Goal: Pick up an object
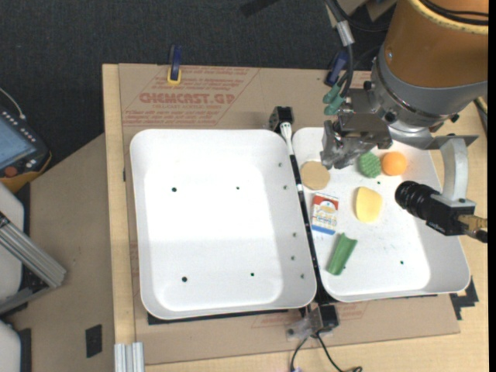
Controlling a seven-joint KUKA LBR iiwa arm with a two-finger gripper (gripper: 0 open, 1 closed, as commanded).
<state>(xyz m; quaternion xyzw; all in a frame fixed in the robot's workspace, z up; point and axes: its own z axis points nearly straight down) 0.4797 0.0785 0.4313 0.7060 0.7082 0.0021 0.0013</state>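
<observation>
Objects lie scattered in the right bin (434, 281), which we take as our landmark: a tan round disc (315, 175) sits at its near-left upper corner, close against the divider shared with the left bin (209, 223). Just below the disc lies a small red and white packet (325, 213), and below that a green stick-shaped piece (340, 254), tilted. Toward the middle of the right bin we see a yellow lemon-like piece (369, 204); above it, near the bin's upper rim, a bumpy green piece (370, 165) sits beside an orange ball (394, 163). Our tool (341, 152) hangs over the right bin's upper left part, between the disc and the green bumpy piece, touching or nearly touching both; we cannot tell how it is set or whether it grips anything. Both bins rest on a cardboard sheet (194, 91) covering the table.
</observation>
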